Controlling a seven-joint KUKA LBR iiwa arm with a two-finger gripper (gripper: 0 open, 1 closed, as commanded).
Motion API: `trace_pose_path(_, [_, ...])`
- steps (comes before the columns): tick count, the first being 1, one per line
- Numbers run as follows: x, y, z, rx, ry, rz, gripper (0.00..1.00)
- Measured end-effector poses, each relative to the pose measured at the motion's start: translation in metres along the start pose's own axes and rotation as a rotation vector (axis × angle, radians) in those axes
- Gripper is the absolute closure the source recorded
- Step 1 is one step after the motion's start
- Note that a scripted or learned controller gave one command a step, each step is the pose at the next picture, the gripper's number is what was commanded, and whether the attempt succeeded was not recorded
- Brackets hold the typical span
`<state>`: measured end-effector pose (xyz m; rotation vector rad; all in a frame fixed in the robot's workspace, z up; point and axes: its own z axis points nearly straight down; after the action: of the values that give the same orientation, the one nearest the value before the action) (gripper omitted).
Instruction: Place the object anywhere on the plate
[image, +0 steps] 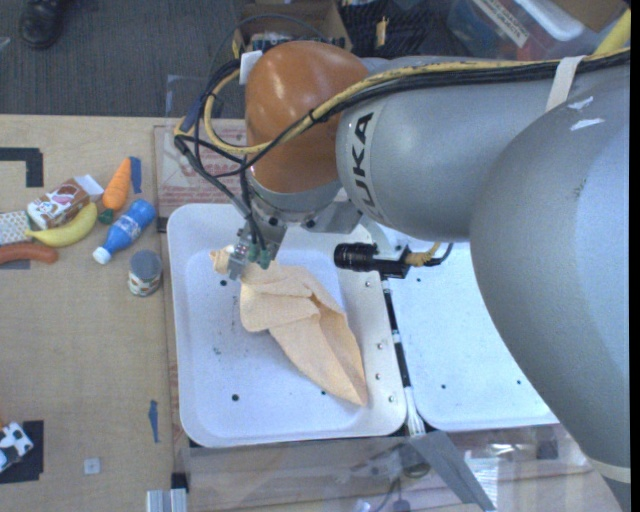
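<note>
The claw (243, 258) hung at the upper corner of the tan cloth (305, 330) in the left bin (200, 400); whether it pinched, I couldn't tell. No plate reached, so placing remained.
</note>
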<state>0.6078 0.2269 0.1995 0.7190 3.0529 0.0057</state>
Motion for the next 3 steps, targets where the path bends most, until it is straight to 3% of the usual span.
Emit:
trace_pose_path(1, [-0.007, 0.001, 0.103, -0.002, -0.001, 0.11, 1.0])
trace_pose_path(2, [0.032, -0.018, 0.051, 0.002, 0.003, -0.156, 1.0])
trace_pose_path(3, [-0.038, 0.017, 0.027, -0.001, -0.001, -0.242, 1.0])
